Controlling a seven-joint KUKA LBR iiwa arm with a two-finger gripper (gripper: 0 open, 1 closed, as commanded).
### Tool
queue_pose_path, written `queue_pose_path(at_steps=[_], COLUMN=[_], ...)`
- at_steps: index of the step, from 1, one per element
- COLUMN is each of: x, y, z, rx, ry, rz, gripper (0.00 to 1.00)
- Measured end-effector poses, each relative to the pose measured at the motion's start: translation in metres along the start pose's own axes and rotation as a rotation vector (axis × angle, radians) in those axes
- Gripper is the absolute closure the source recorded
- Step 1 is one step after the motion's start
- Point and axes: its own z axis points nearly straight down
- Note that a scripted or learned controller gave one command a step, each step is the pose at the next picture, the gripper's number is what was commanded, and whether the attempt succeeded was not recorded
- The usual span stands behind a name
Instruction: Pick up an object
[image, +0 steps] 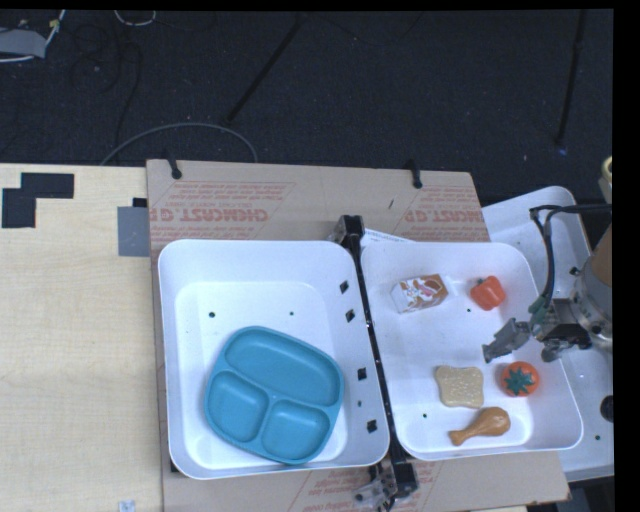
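The grey two-finger pincer (527, 340) reaches in over the right edge of the right shallow white bin (420, 436), its dark fingers spread apart with nothing between them, just above the round red-orange toy tomato with a green top (520, 379). In that bin also lie a small orange toy pepper (488, 292), a small printed snack packet (421, 293), a tan slice of toy bread (459, 386) and a golden-brown toy chicken drumstick (482, 426). The left white bin (190, 290) holds a blue three-compartment plastic plate (272, 393).
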Motion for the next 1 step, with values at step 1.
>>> queue_pose_path(at_steps=[1], x=[0.0002], y=[0.0022], z=[-0.0059], rx=[-0.012], ry=[-0.003], rz=[-0.003], gripper=[0.0])
